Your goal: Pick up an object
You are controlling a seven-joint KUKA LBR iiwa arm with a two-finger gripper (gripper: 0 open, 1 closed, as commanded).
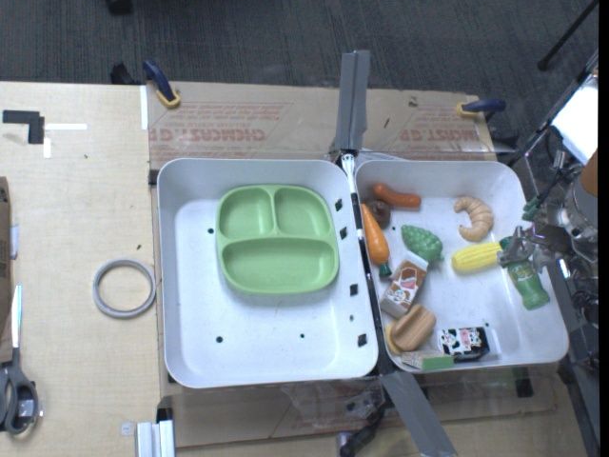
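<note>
While the hand (521, 251) hangs at the right bin's (504, 181) right rim, its grip cannot be made out.
A green bottle (529, 285) lies just beneath it, a corn cob (476, 256) and croissant (474, 216) to the left; the left bin (181, 284) holds a green divided plate (277, 239).

The divided plate (278, 239) lies in the left bin (181, 331). In the right bin (542, 346), the hot dog (396, 196) lies behind the broccoli (422, 242) (carrot (374, 235) just left), with the corn cob (475, 256) right and the croissant (474, 215) behind it
</note>
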